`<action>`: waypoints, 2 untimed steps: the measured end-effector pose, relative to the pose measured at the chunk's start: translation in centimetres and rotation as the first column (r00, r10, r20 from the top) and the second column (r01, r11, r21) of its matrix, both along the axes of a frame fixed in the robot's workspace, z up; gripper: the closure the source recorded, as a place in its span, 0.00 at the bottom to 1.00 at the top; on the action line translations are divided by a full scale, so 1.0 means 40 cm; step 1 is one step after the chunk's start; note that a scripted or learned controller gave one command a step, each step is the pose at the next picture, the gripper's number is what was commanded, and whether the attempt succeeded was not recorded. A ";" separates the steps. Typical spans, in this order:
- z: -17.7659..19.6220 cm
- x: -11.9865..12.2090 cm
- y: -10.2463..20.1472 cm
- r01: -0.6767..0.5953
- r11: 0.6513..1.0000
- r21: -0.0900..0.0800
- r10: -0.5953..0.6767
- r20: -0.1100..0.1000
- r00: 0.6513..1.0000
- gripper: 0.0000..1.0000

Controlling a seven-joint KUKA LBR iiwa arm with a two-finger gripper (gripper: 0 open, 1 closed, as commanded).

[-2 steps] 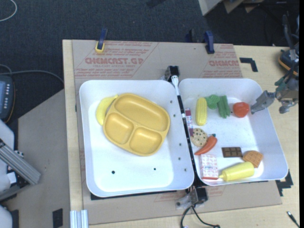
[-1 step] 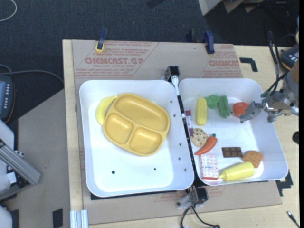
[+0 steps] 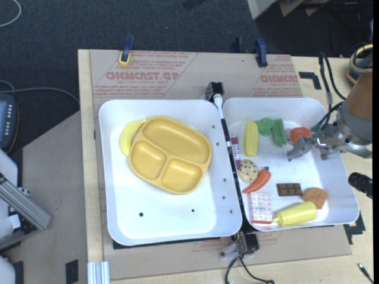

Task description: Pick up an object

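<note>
I see the pickable things spread through the right bin (image 3: 340,176). An ear of corn (image 3: 251,138) stands lengthwise near the bin's far left, with a green vegetable (image 3: 273,129) just beside it toward the far edge. A red-orange piece (image 3: 299,134) lies farther right along that far side. Against the left wall I see a cookie (image 3: 247,170), and an orange carrot (image 3: 258,181) lying aslant, touching it. A brown chocolate bar (image 3: 289,189) lies flat near the middle, a tan biscuit (image 3: 315,196) just right of it. By the near edge a yellow bottle (image 3: 294,214) lies on its side beside a red-and-white packet (image 3: 260,207).

In the left bin (image 3: 112,176), a yellow divided tray (image 3: 170,154) rests atilt over a yellow plate (image 3: 128,137) toward the far left corner.
</note>
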State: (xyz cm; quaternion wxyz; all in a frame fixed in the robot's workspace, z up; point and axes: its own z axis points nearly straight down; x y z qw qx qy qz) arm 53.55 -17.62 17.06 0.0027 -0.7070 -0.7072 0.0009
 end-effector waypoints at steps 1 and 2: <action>-0.152 0.017 0.005 0.000 1.000 0.000 0.000 0.000 1.000 0.00; -0.219 0.016 0.007 0.000 1.000 -0.001 0.000 0.002 1.000 0.00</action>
